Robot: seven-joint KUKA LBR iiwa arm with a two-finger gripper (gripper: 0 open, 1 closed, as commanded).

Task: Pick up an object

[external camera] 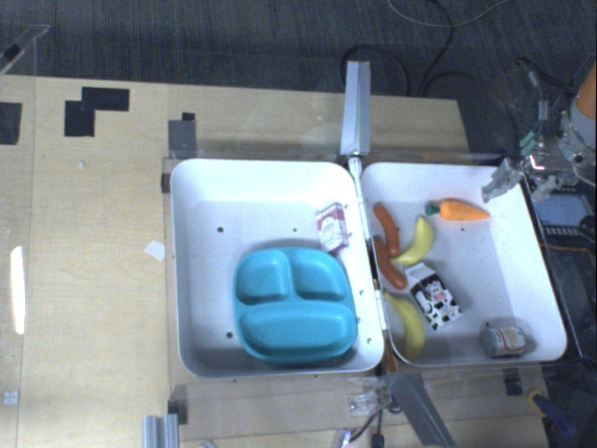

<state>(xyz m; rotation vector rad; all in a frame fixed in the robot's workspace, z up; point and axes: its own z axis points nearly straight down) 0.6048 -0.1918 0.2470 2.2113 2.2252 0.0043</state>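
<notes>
The right bin (pixel 541 278) holds an orange carrot (pixel 461 211) near its far wall. Two reddish sausages (pixel 388 243) lie along its left side, beside a yellow banana (pixel 418 240). A second banana (pixel 408 319) lies nearer the front. A black-and-white patterned toy (pixel 435 299) rests in the middle and a grey round object (pixel 505 340) sits at the front right. My gripper (pixel 508 177) hovers over the far right corner of this bin, just right of the carrot and apart from it, with nothing seen in it.
The left bin (pixel 201 250) holds a blue divided plate (pixel 294 302) and a small red-and-white packet (pixel 332 228) near the shared wall. A metal post (pixel 355 110) stands behind the bins. Cables and equipment crowd the right edge.
</notes>
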